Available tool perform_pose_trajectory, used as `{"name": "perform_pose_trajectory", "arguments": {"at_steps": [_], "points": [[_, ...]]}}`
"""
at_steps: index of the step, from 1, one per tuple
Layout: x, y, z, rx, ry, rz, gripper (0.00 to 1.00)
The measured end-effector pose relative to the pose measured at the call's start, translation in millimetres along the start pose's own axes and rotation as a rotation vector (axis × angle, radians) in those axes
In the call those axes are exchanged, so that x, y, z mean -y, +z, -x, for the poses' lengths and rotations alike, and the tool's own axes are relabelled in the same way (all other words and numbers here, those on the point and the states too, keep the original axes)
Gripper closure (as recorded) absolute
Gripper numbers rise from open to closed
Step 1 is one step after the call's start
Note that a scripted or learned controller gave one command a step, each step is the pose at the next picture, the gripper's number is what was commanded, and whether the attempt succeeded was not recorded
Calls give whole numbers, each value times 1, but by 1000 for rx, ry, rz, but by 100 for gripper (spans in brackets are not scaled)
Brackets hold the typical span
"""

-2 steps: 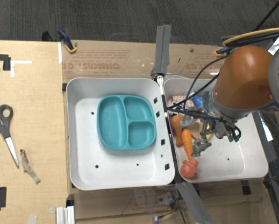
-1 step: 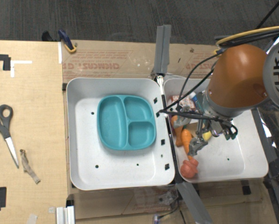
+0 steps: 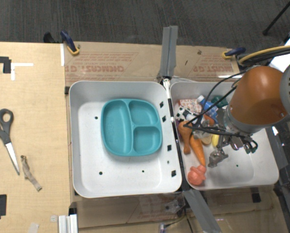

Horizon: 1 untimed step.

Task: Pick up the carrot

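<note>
A: Where's the carrot (image 3: 198, 149)?

B: Lying on the floor of the right bin (image 3: 242, 176), near its left wall, pointing from upper left to lower right. It hasn't left the floor, so I'd judge the pick not yet made.

A: And the gripper (image 3: 215, 158)?

B: Just right of the carrot's lower end, hanging low over the bin. Nothing sits between its tips. Whether they're spread wide or pinched I can't tell (the wrist and cables crowd that spot).

A: What else lies close to the carrot?

B: A pink toy (image 3: 197, 175) just below its tip, a second orange piece (image 3: 185, 139) along its left side, and a heap of small toys (image 3: 197, 109) above it.

A: The other bin?

B: Left of the carrot, past the divider, the left bin (image 3: 86, 169) bears a teal tray (image 3: 131, 127). Scissors (image 3: 5, 136) lie well apart on the bench.

A: So what's left?

B: By my reading, all of it: closing on the carrot and lifting.
</note>
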State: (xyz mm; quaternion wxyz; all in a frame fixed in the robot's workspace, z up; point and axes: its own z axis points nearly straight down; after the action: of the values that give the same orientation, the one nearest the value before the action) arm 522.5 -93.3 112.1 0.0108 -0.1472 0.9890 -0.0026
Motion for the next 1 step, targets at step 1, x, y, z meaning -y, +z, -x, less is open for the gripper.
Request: {"name": "perform_pose_trajectory", "arguments": {"at_steps": [1], "points": [[2, 16, 7, -12, 487, 2, 0]]}}
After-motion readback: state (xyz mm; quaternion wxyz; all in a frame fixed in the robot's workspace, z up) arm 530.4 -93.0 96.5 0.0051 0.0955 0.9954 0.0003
